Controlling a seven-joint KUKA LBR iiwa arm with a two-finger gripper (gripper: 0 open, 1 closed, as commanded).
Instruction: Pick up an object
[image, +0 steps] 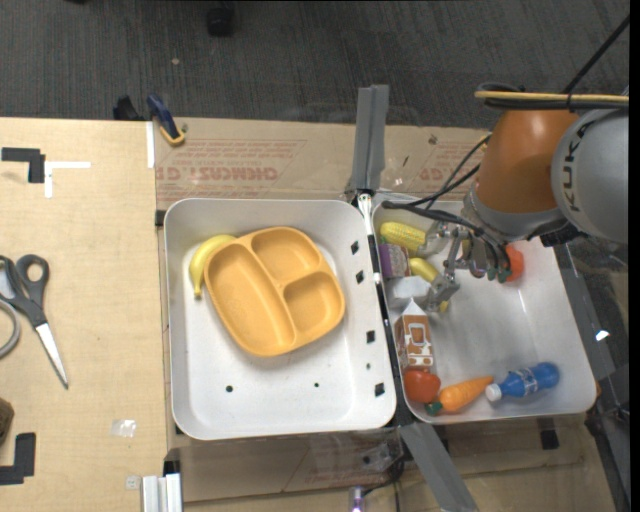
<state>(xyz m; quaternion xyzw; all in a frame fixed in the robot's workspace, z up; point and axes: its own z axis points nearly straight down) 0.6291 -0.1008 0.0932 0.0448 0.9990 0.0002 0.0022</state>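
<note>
gripper (452, 275) sits low over the right bin (535, 330), near its back-left corner, arm (560, 165) coming in from the right with the orange band above the wrist. can't tell if anything is clamped or whether it's released, too much metal and cable clutter around the tip. corn cob (402, 235) lies at the bin's back-left corner, a small yellow piece (424, 268) just beside the gripper on its left, something purple (394, 262) against the left wall. red item (514, 263) peeks out right behind the wrist. brown packet (416, 342) lies along the left wall, red tomato-like thing (421, 384) at the front-left corner, carrot (464, 394) next to it, blue bottle (526, 382) along the front edge. left bin (270, 400) has the yellow divided plate (275, 290) toward its back, banana (205, 258) touching the plate's left rim. scissors (35, 305) on the bench, well left of both bins.
</note>
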